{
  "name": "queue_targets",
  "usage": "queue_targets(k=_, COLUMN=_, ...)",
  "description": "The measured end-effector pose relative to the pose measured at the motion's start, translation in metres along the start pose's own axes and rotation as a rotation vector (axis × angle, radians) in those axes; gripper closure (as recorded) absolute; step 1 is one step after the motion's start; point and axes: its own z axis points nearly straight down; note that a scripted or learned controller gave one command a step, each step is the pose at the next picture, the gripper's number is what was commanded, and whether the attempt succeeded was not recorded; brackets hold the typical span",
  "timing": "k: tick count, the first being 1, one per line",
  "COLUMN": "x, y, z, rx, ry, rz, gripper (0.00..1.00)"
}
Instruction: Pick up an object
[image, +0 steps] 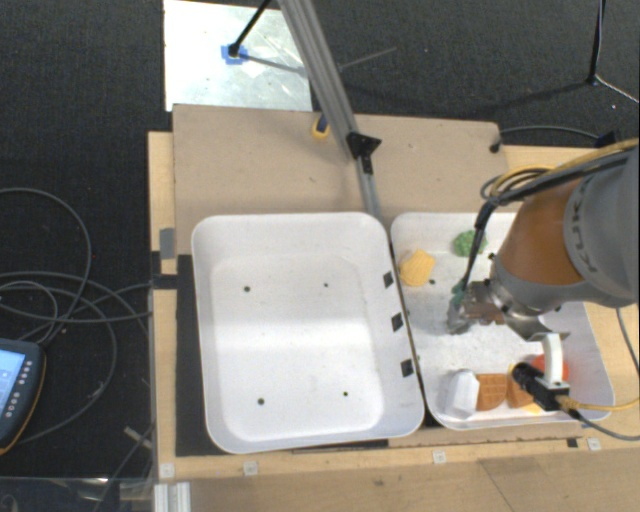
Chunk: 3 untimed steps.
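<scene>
My gripper (459, 318) hangs low over the middle of the right bin (432, 228), reaching in from the right under the orange wrist band. A yellow lump (417, 266) lies to its upper left near the bin's left wall. Just beyond the gripper, toward the far wall, sits a green piece (463, 242). At the bin's near edge lie a white block (459, 392) and an orange-brown block (492, 392) side by side. A red and white object (553, 360) rests further right, partly under the wrist. Nothing shows between the gripper's tips.
The left bin (215, 240) stands beside the right one, with black clips (397, 321) along the shared rim. A grey pole (330, 80) slants in from the top and ends near the bins' far edge. Cables and a tablet (18, 385) lie on the floor at left.
</scene>
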Motion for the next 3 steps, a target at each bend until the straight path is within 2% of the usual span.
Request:
queue_targets(k=1, x=-0.003, y=0.012, z=-0.052, rx=-0.004, ry=-0.002, rz=-0.005, gripper=1.00)
queue_targets(k=2, x=0.004, y=0.009, z=-0.112, rx=-0.005, ry=-0.001, rz=-0.006, gripper=1.00)
queue_targets(k=3, x=0.003, y=0.010, z=-0.155, rx=-0.004, ry=-0.001, rz=-0.005, gripper=1.00)
